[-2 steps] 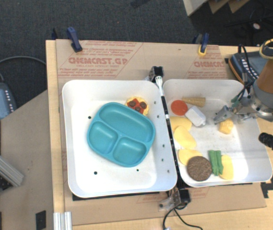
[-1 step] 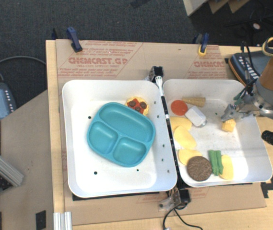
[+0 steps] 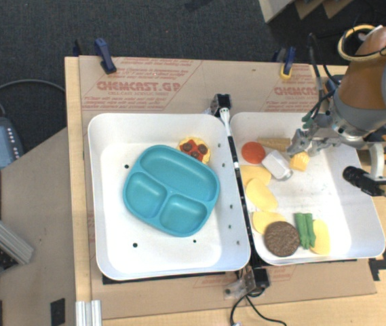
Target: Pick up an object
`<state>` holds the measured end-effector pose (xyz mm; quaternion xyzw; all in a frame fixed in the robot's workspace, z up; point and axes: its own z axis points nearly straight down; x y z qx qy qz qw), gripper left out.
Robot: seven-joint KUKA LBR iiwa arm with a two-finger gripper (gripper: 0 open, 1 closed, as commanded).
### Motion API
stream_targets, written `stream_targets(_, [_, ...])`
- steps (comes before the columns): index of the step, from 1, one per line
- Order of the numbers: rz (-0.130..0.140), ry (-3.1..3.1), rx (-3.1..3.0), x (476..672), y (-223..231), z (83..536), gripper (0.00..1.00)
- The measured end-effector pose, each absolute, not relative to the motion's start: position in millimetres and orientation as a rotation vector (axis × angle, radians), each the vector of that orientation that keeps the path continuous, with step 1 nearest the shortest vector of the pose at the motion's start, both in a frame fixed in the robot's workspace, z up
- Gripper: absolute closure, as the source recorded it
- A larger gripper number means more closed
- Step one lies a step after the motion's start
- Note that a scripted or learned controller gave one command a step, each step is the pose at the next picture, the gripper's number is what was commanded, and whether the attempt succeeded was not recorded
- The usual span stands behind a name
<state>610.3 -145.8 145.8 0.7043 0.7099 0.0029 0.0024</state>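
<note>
The right bin (image 3: 353,212) holds several toy foods. My gripper (image 3: 302,149) hangs low over its back part, right above a small yellow cube (image 3: 300,161), and touches or nearly touches it. Just left of the cube lie a white and grey block (image 3: 276,164) and a red tomato (image 3: 253,152). Pale yellow pieces (image 3: 261,195) run down the bin's left side. A brown patty (image 3: 281,238), green beans (image 3: 305,229) and a yellow wedge (image 3: 321,238) sit at the front.
The left bin (image 3: 104,182) holds a blue divided plate (image 3: 171,190) and a pizza slice (image 3: 194,149) behind it. A black part (image 3: 365,179) juts over the right bin's right side. A tan stick (image 3: 273,142) lies at the back of the right bin.
</note>
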Motion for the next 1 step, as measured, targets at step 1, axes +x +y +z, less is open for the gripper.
stream_targets(1, [0.011, 2.230, 2.208, 615.3, -55.8, 189.6, 1.00])
